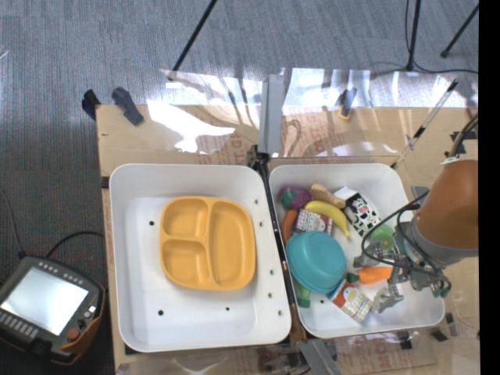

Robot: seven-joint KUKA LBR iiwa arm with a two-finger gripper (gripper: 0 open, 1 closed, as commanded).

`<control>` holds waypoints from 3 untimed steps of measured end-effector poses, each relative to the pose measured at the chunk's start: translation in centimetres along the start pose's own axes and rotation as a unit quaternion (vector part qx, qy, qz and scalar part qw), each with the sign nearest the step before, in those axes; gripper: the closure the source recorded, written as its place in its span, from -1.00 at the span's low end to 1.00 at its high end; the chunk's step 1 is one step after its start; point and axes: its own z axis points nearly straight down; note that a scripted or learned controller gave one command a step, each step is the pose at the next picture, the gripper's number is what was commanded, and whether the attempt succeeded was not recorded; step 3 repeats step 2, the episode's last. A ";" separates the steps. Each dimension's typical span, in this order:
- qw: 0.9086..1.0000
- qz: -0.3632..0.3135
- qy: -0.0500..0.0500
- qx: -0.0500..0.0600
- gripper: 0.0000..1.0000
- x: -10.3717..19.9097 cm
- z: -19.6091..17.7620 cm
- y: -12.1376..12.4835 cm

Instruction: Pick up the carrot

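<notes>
The carrot point(373, 274), orange with a small green end toward the left, lies in the right bin point(391, 176) near its front right, just right of a teal bowl point(316, 262). My gripper point(381, 273) hangs over it at the end of the arm with the orange band point(451, 205). One finger point(374, 250) stands behind the carrot and the other point(389, 297) in front of it. The gap between them is far wider than the carrot, so the gripper is open and straddles it.
Crowded around the bowl in the right bin are a banana point(328, 213), a cow-print carton point(361, 212), a purple item point(293, 198), a green item point(383, 237), a second orange piece point(289, 225) and a packet point(353, 303). The left bin point(133, 209) holds a yellow divided plate point(208, 242).
</notes>
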 end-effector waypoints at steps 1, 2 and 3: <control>1.000 -0.004 0.000 0.000 1.00 -0.2 -1.0 0.2; 0.999 0.037 -0.006 0.001 1.00 -0.2 -9.5 7.2; 0.999 0.037 -0.006 0.001 1.00 -0.2 -9.5 7.2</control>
